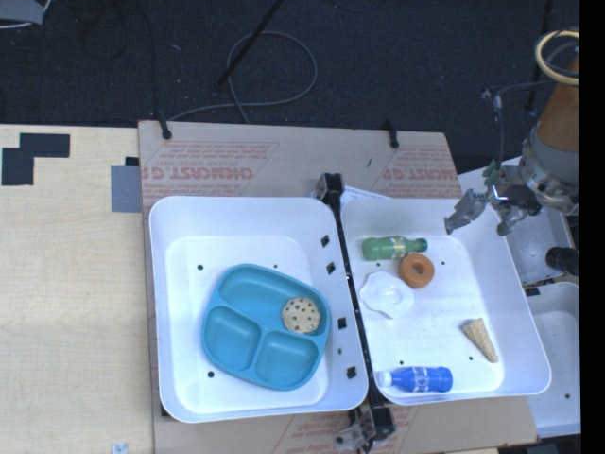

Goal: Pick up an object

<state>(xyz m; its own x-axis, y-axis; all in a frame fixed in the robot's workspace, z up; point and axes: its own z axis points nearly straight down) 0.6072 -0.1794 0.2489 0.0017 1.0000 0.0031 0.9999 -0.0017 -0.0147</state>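
hand [487, 210]: at the far right of the scene, above the far right corner of the right bin [529, 348], carrying nothing; its two fingers stand apart, one grey finger [461, 212] angled left toward the bin rim, the other just right of it. the arm [558, 130] rises behind it, with an orange band above the wrist.

right bin, contents:
- green bottle [394, 247], lying on its side at the far end, cap end pointing left.
- brown ring, doughnut-like [416, 270], just near of the green bottle's right end, close beside it.
- white crumpled item [387, 295], left of centre, just beside the brown ring on its near-left.
- tan cone [481, 338], lying toward the right wall, well apart from the others.
- blue bottle [419, 379] with white cap, on its side along the near wall, cap end left.

left bin [180, 253], contents:
- blue divided tray [241, 334], tilted slantwise in the bin floor, three compartments.
- speckled cookie [302, 315], round, lying in the tray's right compartment.

bench [66, 291]: pale wood surface to the left of the bins; a brown cardboard sheet [284, 164] with red print lies under both bins. black cables [274, 55] run over the dark floor at the far side.
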